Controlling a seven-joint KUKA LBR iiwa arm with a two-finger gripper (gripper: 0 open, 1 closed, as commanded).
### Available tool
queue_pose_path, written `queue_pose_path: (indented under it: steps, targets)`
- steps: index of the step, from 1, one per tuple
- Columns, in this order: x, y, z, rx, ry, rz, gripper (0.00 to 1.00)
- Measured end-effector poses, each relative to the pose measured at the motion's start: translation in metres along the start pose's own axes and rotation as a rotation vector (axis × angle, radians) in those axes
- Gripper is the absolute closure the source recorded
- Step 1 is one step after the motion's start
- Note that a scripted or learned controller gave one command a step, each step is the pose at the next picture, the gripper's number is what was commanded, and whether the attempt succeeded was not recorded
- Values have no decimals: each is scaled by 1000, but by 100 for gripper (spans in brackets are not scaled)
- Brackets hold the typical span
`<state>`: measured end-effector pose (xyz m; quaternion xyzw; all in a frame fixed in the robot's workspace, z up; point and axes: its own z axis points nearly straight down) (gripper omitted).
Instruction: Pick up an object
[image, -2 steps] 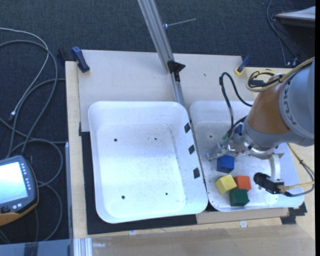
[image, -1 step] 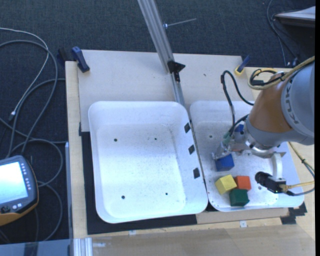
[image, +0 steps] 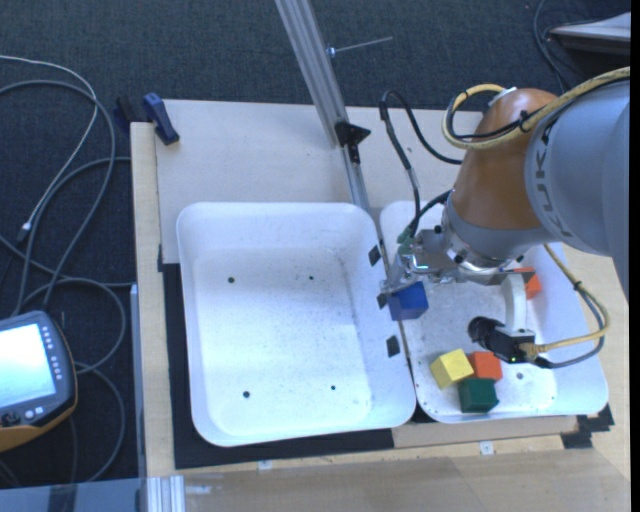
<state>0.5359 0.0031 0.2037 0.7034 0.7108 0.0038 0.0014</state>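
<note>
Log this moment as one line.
gripper: shut on blue block | position: raised at right bin left edge | remaining: yellow block, orange, green

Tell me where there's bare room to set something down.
The left bin has an open floor between all four walls. The right bin is crowded: yellow block, orange block and green block cluster at its near edge, with the arm and blue block above.

Seemingly "KUKA" on arm (image: 560, 170)
</note>
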Motion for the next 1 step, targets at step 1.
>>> queue_pose_path:
  steps: [1]
  targets:
    - [40, -6, 5, 10, 0, 4, 100]
